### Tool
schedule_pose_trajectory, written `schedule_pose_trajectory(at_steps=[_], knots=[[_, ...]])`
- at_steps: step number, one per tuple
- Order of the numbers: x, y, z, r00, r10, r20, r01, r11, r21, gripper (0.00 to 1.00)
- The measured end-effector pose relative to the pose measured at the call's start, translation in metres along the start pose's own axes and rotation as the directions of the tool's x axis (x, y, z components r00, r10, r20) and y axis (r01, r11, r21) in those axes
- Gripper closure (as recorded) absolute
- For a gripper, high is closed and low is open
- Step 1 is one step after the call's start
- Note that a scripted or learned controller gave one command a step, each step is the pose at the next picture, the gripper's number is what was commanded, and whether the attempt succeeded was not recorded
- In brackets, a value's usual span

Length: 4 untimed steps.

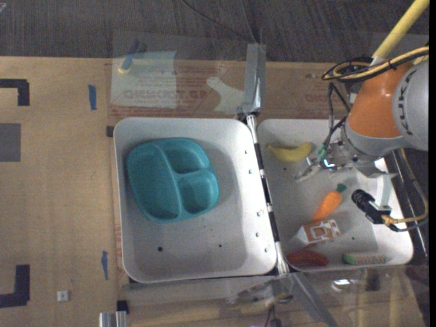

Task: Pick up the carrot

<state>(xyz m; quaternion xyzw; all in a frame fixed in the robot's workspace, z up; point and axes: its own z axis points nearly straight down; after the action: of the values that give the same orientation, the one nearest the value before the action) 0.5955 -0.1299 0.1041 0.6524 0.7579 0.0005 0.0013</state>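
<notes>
Orange carrot (330,204) lies loose in the right-hand bin (392,234), its green top toward the arm (381,114), a carton (320,231) just below. Jaws hang near the banana (291,152), off the carrot. Spread or pressed together? Can't tell.

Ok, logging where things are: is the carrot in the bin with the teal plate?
No, the carrot lies in the other bin, next to a small carton.

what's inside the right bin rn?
Right bin holds a banana, carrot, small box, red item and green item. The arm covers its far right corner, so anything there is hidden.
</notes>
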Motion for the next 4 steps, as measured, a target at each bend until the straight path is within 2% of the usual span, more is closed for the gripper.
schedule_pose_trajectory(at_steps=[1, 2, 3, 4], knots=[[0.014, 0.015, 0.007, 0.999, 0.039, 0.0, -0.039, 0.999, 0.001, 0.0], [-0.018, -0.056, 0.016, 0.999, 0.048, 0.0, -0.048, 0.999, -0.003, 0.0], [-0.028, -0.095, 0.016, 0.998, -0.057, -0.001, 0.057, 0.998, -0.006, 0.0], [-0.006, -0.07, -0.121, 1.0, 0.003, 0.0, -0.003, 1.0, 0.002, 0.0]])
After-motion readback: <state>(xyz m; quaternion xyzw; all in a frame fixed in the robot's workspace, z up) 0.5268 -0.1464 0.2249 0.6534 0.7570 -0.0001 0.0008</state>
